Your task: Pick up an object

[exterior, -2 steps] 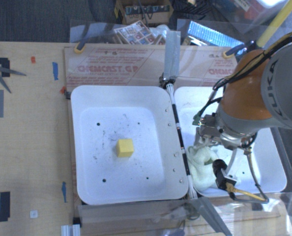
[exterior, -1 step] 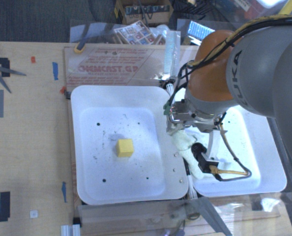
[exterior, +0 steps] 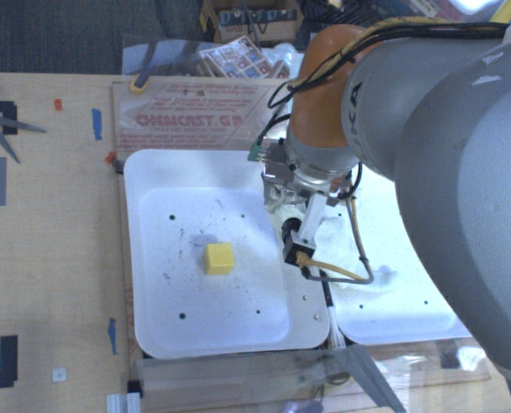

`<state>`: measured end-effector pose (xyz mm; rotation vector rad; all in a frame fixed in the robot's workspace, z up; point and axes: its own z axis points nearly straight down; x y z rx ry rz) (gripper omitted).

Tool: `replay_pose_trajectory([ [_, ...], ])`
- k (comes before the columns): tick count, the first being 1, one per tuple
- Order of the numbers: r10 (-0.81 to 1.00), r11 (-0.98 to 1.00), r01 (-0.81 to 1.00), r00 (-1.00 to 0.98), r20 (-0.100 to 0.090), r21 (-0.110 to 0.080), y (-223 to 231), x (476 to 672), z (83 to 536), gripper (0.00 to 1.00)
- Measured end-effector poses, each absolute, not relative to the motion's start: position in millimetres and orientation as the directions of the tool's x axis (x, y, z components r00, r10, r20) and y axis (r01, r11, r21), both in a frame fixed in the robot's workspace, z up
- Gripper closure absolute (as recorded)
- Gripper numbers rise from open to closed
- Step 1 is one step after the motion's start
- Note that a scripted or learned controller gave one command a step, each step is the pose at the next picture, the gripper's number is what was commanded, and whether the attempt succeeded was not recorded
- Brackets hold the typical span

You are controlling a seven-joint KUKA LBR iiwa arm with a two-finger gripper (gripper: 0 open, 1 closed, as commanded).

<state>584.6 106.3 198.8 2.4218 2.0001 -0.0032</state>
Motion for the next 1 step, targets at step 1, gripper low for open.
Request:
replay_pose_trajectory([
  [1,0.946,-0.323,0.946,0.323,-0.001,0.001,95.6,613.3,189.5,1.0],
])
